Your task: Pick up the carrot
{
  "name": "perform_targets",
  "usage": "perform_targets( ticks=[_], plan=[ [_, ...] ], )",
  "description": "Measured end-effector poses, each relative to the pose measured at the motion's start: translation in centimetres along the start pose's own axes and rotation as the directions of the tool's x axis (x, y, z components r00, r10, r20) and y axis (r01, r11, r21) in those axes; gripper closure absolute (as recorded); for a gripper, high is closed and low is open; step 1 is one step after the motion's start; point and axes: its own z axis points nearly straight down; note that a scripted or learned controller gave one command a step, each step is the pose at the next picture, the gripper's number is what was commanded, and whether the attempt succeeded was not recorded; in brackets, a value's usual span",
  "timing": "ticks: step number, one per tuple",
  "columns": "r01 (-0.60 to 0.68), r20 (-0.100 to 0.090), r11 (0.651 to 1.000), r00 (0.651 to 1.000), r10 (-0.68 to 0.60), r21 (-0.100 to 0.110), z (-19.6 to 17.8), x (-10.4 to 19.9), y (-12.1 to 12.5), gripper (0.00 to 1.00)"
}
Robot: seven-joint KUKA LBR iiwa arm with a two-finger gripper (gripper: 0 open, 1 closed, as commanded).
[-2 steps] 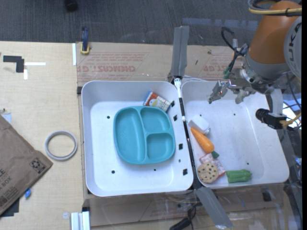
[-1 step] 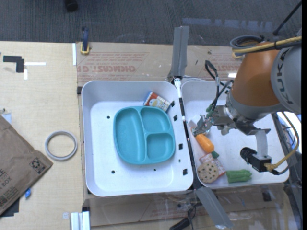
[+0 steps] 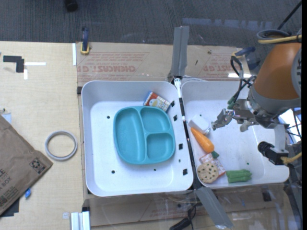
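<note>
My grey two-finger gripper [image 3: 233, 120] hovers with fingers spread over the right white bin [image 3: 268, 174], apart from the slim orange carrot [image 3: 202, 139] lying near its left wall.

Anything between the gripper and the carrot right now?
Nothing visible. The gripper is over the right bin, with bare bin floor between it and the carrot. A small white piece touches the carrot's upper end; a cookie lies just below it.
</note>
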Motion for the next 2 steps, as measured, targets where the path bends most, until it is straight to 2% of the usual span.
perform_targets(
  ticks=[1,2],
  plan=[
    [0.184,-0.001,0.983,0.983,-0.184,-0.001,9.93,-0.12,-0.62,0.0],
    [0.179,-0.001,0.984,0.984,-0.179,0.001,9.1,-0.27,-0.67,1.0]
  ],
)
